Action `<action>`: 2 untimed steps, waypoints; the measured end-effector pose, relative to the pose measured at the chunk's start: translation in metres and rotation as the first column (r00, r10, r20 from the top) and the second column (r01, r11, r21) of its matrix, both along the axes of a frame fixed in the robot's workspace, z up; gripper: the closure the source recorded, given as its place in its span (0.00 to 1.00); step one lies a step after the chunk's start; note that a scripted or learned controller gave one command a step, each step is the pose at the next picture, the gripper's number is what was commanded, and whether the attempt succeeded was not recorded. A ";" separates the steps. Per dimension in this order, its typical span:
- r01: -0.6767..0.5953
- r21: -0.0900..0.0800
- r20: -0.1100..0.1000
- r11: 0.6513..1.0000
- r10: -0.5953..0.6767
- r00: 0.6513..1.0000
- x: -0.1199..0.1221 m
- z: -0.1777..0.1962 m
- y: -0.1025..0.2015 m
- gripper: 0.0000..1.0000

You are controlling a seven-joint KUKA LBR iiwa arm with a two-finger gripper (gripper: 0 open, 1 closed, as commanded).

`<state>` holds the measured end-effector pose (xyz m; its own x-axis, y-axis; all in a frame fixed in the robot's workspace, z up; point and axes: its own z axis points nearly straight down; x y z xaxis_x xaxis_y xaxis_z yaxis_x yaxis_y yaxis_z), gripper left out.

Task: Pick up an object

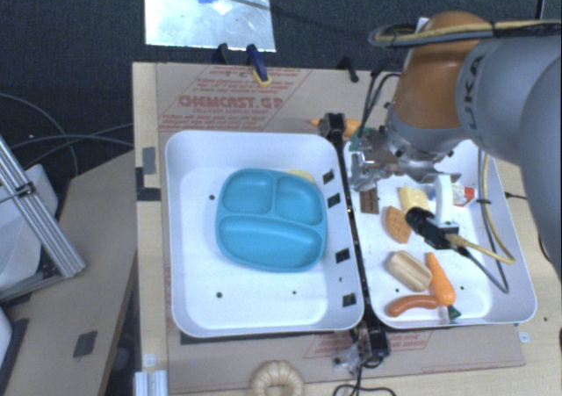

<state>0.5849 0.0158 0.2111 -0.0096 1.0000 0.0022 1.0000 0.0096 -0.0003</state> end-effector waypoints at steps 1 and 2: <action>0.002 -0.001 0.000 1.000 -0.002 1.000 -0.016 0.008 0.030 1.00; 0.007 -0.002 0.002 1.000 -0.007 1.000 -0.008 0.004 0.025 1.00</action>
<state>0.5767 0.0410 0.2148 -0.0024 1.0000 0.0004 1.0000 0.0024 0.0015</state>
